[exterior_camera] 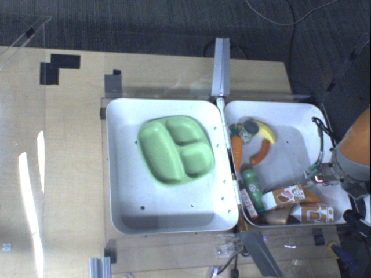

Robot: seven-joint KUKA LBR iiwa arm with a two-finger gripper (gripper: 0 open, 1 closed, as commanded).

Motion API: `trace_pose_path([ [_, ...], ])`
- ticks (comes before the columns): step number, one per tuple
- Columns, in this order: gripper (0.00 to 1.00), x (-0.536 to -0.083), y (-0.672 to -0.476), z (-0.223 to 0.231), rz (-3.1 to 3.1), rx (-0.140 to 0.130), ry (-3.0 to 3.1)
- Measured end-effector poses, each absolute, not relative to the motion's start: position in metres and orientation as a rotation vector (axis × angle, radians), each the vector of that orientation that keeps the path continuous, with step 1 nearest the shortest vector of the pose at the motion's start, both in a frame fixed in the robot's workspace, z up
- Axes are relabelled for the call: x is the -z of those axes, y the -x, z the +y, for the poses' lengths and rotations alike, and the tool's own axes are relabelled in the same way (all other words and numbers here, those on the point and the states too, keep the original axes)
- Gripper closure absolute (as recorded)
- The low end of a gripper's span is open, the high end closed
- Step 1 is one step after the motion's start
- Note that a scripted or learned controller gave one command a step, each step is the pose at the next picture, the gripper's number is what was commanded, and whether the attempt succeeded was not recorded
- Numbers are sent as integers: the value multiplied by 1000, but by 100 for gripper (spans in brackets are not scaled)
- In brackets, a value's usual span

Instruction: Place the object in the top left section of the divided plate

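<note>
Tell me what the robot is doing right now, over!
Arm at right bin's right edge, nothing seen held. Green divided plate in left bin, no object on it. Banana, bottle, cartons piled in right bin.

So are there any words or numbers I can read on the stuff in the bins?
No text reads clearly in the camera view.
Orange and white carton: dark printing, too blurred to read.
Second carton below it: a dark mark, too blurred to read.
Green bottle: pale label, too small to read.
Green divided plate and banana: no writing seen.
</note>
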State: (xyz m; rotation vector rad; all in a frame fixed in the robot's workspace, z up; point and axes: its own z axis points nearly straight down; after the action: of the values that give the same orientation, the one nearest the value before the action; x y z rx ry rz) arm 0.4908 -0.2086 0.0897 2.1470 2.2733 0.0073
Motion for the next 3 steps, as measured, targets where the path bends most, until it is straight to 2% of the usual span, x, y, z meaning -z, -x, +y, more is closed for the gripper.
trace_pose_path([
  [1,100,-90,-492,-209,2672,-4,-1614],
  [2,100,-159,-563,-205,2748,-5,-1502],
  [3,100,-235,-541,-206,2746,-4,-1504],
])
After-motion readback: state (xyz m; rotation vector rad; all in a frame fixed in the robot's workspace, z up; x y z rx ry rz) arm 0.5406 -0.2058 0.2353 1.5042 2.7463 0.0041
